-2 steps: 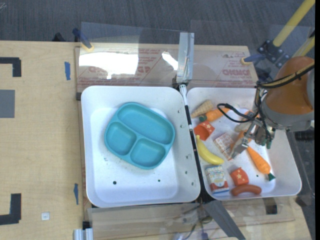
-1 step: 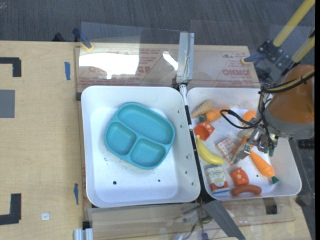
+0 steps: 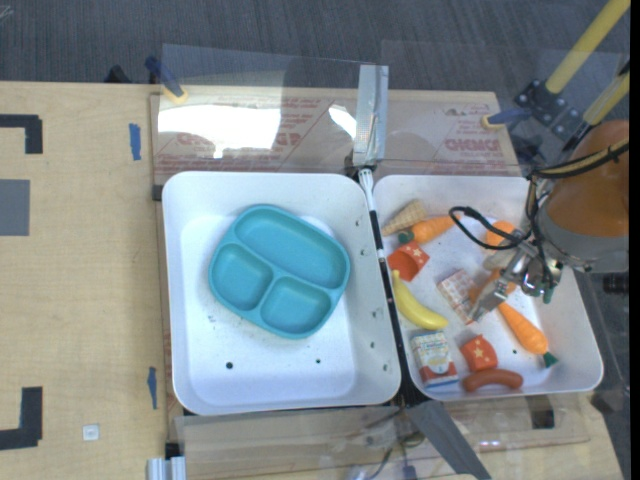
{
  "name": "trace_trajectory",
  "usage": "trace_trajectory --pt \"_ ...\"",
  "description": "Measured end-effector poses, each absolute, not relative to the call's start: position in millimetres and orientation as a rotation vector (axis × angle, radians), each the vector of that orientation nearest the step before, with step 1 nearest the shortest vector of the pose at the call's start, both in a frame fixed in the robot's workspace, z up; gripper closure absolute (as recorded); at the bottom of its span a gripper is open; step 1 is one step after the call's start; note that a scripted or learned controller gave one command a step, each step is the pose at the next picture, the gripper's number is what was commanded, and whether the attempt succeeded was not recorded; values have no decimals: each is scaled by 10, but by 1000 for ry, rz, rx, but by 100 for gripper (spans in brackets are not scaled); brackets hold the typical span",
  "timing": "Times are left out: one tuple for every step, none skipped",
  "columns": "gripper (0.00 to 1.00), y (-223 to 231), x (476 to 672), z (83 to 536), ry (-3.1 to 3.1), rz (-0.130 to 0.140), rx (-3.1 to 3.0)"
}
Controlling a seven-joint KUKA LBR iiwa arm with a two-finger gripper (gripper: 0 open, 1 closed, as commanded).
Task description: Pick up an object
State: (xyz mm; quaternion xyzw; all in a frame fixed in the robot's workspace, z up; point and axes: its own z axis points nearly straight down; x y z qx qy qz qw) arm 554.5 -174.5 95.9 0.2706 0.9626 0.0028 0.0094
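Observation:
The right bin [image 3: 580, 313] holds several toy foods. Among them are a tan cone [image 3: 405, 216], an orange carrot [image 3: 432, 230], a red piece [image 3: 408, 261], a yellow banana [image 3: 418, 308], a clear wrapped packet [image 3: 456, 290], a small carton [image 3: 433, 355], a red block [image 3: 479, 351], a sausage [image 3: 490, 379] and a second carrot [image 3: 524, 328]. My gripper [image 3: 487, 298] reaches in from the right, low over the bin's middle. Its tip lies at the packet's right edge, just left of the second carrot. I see nothing lifted.
In the left bin [image 3: 190, 218] lies a blue divided plate [image 3: 279, 270]. A metal divider post [image 3: 370, 118] and clear panels stand behind the bins. A black cable [image 3: 478, 226] loops over the right bin's back. The arm's orange band [image 3: 590, 188] hangs over that bin's right rim.

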Motion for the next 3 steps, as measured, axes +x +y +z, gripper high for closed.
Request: trace_trajectory --pt "0 -1538 5351 960 2953 0 987" --pt "0 -1689 5140 964 2926 10 1058" --pt "100 -1689 5161 1081 2920 8 1052"
